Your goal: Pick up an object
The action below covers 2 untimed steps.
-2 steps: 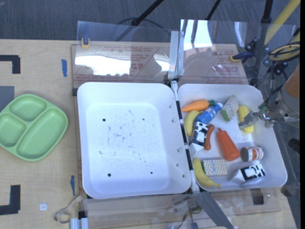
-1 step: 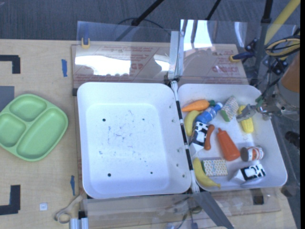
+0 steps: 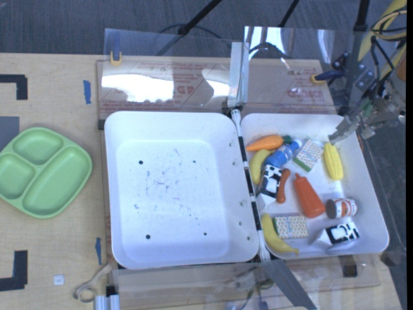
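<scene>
gripper [image 3: 338, 134] blurred over right bin [image 3: 374, 199]

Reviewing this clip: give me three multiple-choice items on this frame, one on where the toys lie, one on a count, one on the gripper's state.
1. Where do the toys lie?
A. the left bin
B. the right bin
C. the green plate

2. How many bananas are there?
A. none
B. two
C. five

3. How is the gripper?
A. holding the carrot
B. pressed into the left bin
C. carrying nothing, at the right bin's far right rim

Key: 1 B, the carrot, orange bottle and corn all lie in the right bin. 2 B, one banana by the divider, another banana near the front. 3 C, the gripper hangs over that rim with nothing in it.
</scene>
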Motion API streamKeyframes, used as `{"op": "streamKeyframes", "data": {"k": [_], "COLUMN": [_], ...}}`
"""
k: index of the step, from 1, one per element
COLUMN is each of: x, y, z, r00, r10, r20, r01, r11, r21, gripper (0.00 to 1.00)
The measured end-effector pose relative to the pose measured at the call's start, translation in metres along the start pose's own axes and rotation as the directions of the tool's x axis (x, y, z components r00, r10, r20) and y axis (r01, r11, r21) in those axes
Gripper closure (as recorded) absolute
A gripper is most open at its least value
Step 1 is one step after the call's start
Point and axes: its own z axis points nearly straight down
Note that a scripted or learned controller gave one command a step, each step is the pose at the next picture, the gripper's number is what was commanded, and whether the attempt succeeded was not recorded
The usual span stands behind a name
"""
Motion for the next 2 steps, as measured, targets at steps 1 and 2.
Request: {"op": "streamKeyframes", "data": {"k": [1,2], "x": [0.002,-0.003], "y": [0.024,0.026], "z": [0.082,0.126], "r00": [1.000,0.994], "r10": [0.024,0.111], "r20": [-0.001,-0.014], "r01": [-0.024,-0.112], "r11": [1.000,0.994], "r21": [0.003,-0.007], "gripper": [0.00,0.00]}}
